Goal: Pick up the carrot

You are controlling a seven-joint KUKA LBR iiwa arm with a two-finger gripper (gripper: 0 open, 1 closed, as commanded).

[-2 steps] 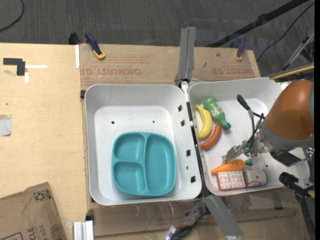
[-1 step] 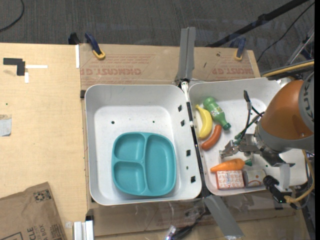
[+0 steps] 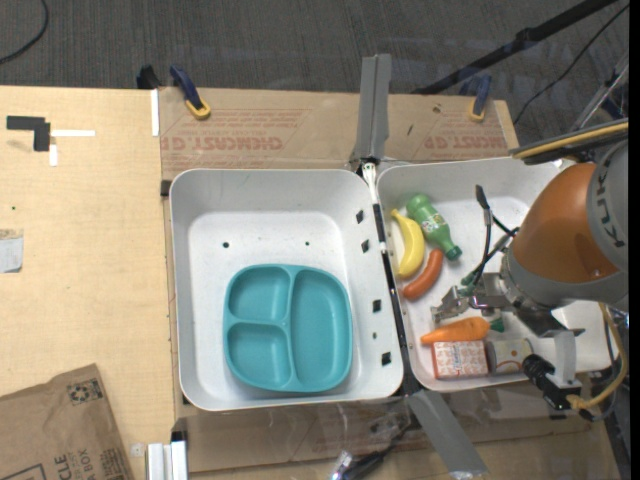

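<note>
Carrot low in the right bin, my hand right over it.

The carrot (image 3: 456, 331) lies just above a red box (image 3: 461, 360); my hand (image 3: 474, 304) hovers at its thick end, grip unclear. Sausage (image 3: 423, 273), banana (image 3: 407, 242) and green bottle (image 3: 432, 224) lie beyond.

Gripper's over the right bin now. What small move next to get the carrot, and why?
Probably lower slightly onto the carrot, centring on its thick end. The gripper sits just above it, and the carrot lies loose between the hot dog and the small box.
</note>
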